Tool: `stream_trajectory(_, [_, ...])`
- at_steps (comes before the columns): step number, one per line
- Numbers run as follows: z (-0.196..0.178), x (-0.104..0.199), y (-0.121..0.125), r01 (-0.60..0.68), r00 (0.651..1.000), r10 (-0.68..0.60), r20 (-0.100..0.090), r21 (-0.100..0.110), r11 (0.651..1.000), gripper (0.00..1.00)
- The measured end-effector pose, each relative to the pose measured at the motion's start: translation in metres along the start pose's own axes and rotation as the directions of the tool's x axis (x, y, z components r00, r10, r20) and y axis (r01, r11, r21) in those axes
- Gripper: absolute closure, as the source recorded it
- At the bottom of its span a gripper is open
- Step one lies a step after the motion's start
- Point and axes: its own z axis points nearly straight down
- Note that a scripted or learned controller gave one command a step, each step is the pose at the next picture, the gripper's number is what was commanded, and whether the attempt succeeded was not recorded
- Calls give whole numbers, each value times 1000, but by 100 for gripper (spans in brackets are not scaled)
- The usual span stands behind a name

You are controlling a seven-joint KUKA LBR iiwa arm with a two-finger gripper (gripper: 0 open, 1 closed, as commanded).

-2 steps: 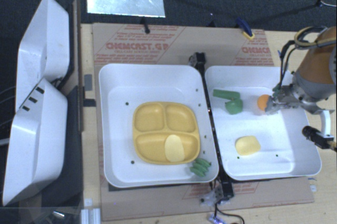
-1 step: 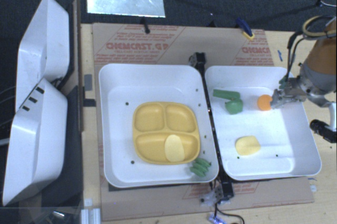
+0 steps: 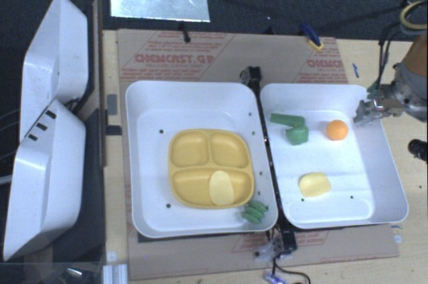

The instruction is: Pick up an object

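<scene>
Gripper (image 3: 364, 110) sits at the right edge of the frame, over the rim of the right bin (image 3: 381, 142), nothing between the fingers; can't tell from this angle whether the jaws are spread or pressed together. Candidates in the right bin: orange ball (image 3: 338, 130) nearest the gripper, just to its left; green block (image 3: 291, 127) further left, near the bin divider; pale yellow piece (image 3: 313, 184) lower centre of that bin. Left bin (image 3: 144, 142) has a yellow divided plate (image 3: 210, 167) with a pale oval item (image 3: 222, 188) in its lower compartment, and a small green item (image 3: 255, 212) beside the plate's lower right corner. I'd go for the ball: shortest reach, well apart from neighbours; centre above it before descending, since it'll likely roll if one finger touches first; the green block is the steadier fallback.
</scene>
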Motion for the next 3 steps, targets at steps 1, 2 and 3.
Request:
stream_trajectory(1, [-2,41,-8,3,1000,-3,-2,4,1000,100])
stream_trajectory(2, [-3,88,-24,3,1000,-3,-2,5,1000,100])
stream_trajectory(3, [-16,144,-26,4,1000,-4,-2,4,1000,100])
